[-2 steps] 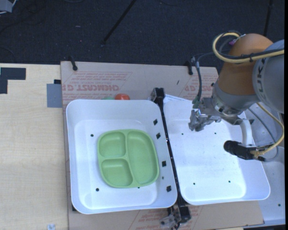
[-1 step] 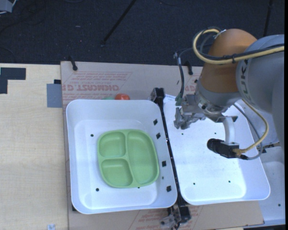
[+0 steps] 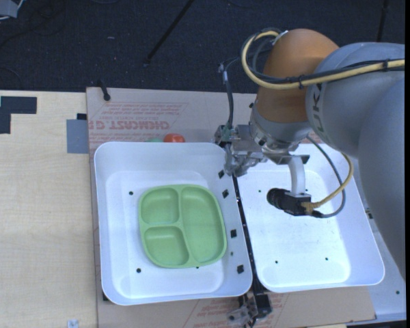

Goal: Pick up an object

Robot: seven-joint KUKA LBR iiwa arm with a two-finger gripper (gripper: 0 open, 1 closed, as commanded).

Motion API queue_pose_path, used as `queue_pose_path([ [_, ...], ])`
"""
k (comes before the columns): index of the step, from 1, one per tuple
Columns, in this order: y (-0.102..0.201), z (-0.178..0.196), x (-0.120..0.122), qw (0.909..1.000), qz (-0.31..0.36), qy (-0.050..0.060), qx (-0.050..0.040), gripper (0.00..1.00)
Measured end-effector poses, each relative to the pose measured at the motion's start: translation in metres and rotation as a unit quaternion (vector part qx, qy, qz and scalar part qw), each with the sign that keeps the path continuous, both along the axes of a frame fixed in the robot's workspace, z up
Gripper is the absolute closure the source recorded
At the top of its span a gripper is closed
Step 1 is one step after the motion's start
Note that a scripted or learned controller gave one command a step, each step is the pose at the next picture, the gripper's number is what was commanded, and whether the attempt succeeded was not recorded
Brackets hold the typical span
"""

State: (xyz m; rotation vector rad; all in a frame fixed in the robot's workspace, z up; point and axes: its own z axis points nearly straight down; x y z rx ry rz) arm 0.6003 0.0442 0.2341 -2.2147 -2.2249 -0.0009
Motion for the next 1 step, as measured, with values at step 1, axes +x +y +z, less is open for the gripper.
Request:
queue_pose_path([
  [1,0.0559,0.0021,-0.0042,1.0000,0.000,0.001,-0.0002,1.00],
])
